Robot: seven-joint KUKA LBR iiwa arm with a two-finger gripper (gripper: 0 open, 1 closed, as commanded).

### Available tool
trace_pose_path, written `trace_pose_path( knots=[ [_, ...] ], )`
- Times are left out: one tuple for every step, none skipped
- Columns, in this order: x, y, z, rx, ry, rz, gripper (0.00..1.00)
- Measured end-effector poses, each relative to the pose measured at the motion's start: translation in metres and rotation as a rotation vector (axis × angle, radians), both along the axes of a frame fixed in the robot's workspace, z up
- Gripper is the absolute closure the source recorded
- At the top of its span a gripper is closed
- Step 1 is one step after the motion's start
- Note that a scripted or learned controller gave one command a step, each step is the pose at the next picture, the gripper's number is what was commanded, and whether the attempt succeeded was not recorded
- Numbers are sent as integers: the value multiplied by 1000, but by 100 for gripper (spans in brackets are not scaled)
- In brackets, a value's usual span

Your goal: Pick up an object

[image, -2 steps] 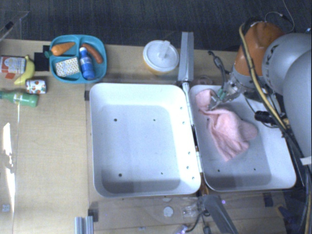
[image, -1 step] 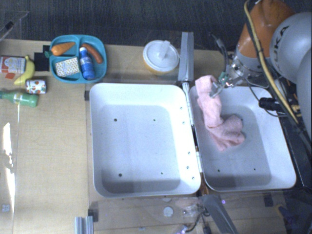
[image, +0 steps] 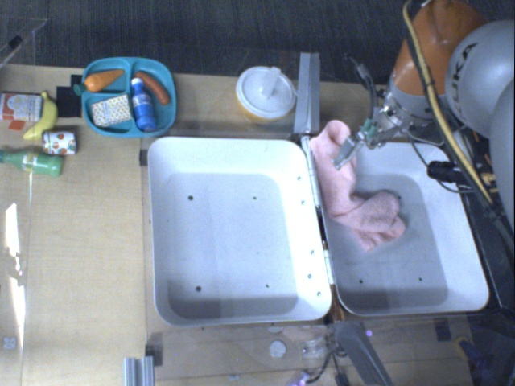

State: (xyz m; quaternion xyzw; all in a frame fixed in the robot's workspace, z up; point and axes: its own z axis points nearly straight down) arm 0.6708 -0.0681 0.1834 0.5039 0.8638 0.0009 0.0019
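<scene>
Where the two white bins meet, you have a pink cloth draped in the right bin, soft and rumpled like terry towelling. Its long axis starts at the bin's far left corner, runs along the left wall toward the near edge, then bends right into a bunched lump on the bin floor. The far end climbs the wall and peaks near the rim.

Your gripper sits at that raised far end, hanging over the cloth's upper right side. The jaws point down and to the left, and they look nearly pressed together with a fold of pink at their tip, but you cannot tell whether the fabric is truly pinched. The bulk of the cloth lies on the near side of the jaws.

The left bin is smooth hard plastic with rounded corners. Along the table's far edge you can see a round white lid on a yellow cup and a blue divided tray of toy food, with a banana near the far left corner.
</scene>
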Motion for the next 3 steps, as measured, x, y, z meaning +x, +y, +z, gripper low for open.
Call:
trace_pose_path(
  knots=[
    [-38,-29,-61,1,4,166,0],
    [-11,-35,-95,2,5,112,0],
    [-6,-34,-86,-1,-10,114,100]
  ],
)
